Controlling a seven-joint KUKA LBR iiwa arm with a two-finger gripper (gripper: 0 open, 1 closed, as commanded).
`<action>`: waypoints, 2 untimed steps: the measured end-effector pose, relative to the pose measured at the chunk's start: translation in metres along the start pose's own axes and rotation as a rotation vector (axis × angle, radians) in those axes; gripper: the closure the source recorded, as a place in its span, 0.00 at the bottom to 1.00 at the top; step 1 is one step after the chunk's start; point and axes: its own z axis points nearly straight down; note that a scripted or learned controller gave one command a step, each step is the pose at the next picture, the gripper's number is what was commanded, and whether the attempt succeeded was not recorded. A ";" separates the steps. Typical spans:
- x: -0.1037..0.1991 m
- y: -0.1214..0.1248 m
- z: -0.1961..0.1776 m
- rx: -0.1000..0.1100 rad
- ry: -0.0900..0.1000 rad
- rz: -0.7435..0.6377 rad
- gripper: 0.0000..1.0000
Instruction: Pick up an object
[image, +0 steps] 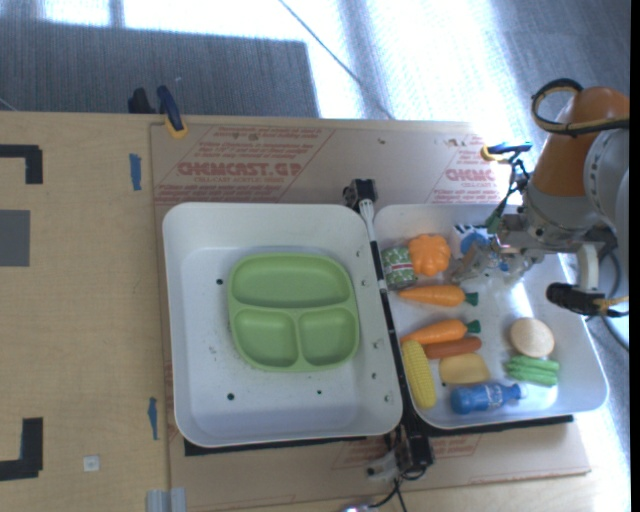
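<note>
The right bin (590, 385) holds several toy foods. An orange pepper (430, 254) and a green-and-red can (398, 266) lie at its far left, with a carrot (433, 296) just below them. Nearer the front lie a second carrot (441, 331), a sausage (455, 348), a corn cob (418, 372), a yellow block (464, 370), a blue bottle (483, 397), a tan bun (531, 337) and green beans (532, 371). My gripper (478, 262) hangs over the bin's far part, just right of the pepper. Nothing shows between its fingers.
The left bin (190, 300) bears a green three-compartment plate (293, 309). A black clamp (359, 192) sits at the far end of the divider between the bins. Cables (580, 295) loop off the arm over the right bin's right edge.
</note>
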 end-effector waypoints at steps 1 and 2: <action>0.010 -0.001 0.000 -0.005 -0.013 0.006 0.00; 0.023 -0.001 0.000 -0.005 -0.013 0.008 0.00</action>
